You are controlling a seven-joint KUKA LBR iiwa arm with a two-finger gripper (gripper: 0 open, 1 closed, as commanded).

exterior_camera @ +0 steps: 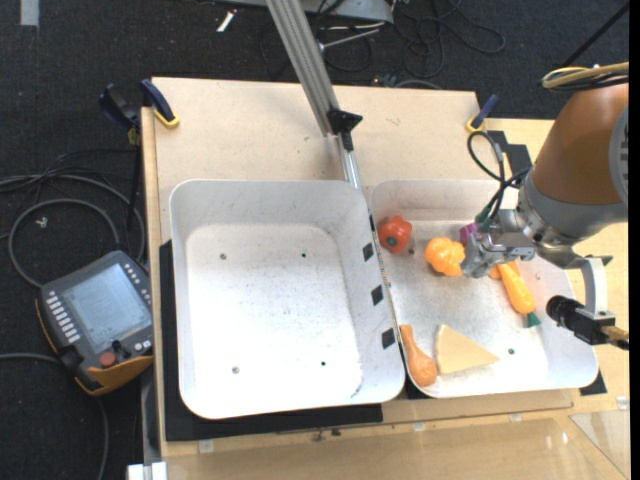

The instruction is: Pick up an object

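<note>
Yellow-orange rounded obj [444,256] by gripper [481,259]

Place: a robotics lab.
Evidence: a teach pendant [95,318] on dark carpet, loose cables [420,23], and a clamped plywood desk [260,128] bearing white bins [200,203].

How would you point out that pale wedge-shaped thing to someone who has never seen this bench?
Find the right-hand white bin, the one the arm reaches into. Along its near edge lies the pale tan wedge, right of an orange gourd-shaped piece. It alone is flat, triangular and tan; its neighbours are rounded and orange or red.
</note>
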